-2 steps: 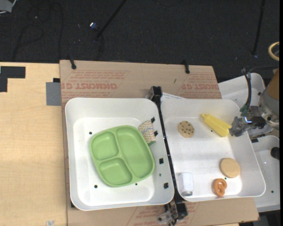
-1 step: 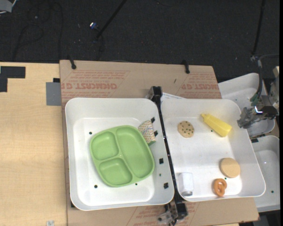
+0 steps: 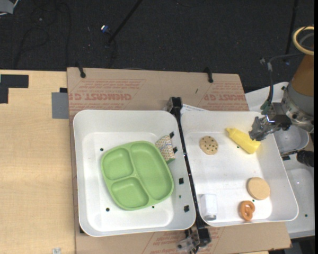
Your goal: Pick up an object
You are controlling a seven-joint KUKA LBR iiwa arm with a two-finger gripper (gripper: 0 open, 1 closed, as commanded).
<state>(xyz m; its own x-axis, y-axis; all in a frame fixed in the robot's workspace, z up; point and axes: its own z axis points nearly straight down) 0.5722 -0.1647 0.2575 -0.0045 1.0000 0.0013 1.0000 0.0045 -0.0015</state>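
Over the right bin's [image 3: 286, 194] far right edge, the claw [image 3: 258, 128] is hanging just beside the yellow piece [image 3: 243, 140], likely its pick, grip state unreadable, while cookie [image 3: 209, 145], disc [image 3: 258, 188], pretzel [image 3: 246, 210] and green tray [image 3: 137, 174] are lying on the cardboard-covered surface [image 3: 122, 89].

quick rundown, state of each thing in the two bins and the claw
green divided tray: flat in left bin, compartments bare
patterned item: tucked at tray's right edge, partly hidden
cookie: lying flat, right bin
yellow banana-like piece: lying on its side, next to the claw
tan disc: lying flat
orange pretzel: lying flat
clear cup: on its side
claw: low at the yellow piece's far end
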